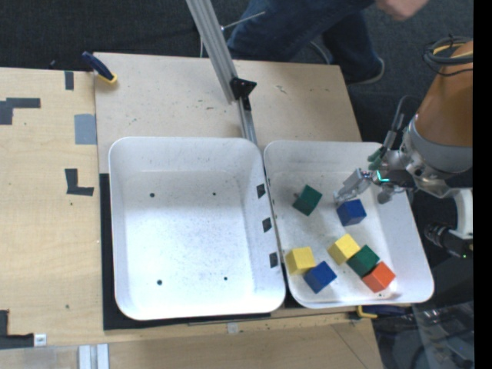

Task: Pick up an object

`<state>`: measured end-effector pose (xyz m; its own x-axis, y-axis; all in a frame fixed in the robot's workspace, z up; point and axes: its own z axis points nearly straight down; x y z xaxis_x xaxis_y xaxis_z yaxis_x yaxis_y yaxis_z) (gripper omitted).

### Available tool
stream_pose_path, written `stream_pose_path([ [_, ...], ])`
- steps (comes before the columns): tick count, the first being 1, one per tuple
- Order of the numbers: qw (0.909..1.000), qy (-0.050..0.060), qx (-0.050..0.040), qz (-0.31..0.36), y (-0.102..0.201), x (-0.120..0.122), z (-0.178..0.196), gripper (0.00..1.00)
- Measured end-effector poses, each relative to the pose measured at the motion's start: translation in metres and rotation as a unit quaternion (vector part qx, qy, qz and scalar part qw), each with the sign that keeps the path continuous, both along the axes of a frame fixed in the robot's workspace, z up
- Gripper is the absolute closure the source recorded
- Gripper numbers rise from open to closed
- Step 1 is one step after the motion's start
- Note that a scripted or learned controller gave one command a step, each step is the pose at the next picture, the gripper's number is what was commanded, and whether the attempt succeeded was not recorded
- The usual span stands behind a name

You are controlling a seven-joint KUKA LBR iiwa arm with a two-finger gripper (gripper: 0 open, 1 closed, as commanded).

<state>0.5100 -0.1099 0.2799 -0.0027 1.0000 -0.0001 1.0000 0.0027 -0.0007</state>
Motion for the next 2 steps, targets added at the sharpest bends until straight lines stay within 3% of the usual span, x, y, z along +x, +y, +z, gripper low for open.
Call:
stream_pose_path([
  [2, 1.0000, 0.003, 0.0002, -0.001, 0.001, 0.006, -0.089, 0.00],
])
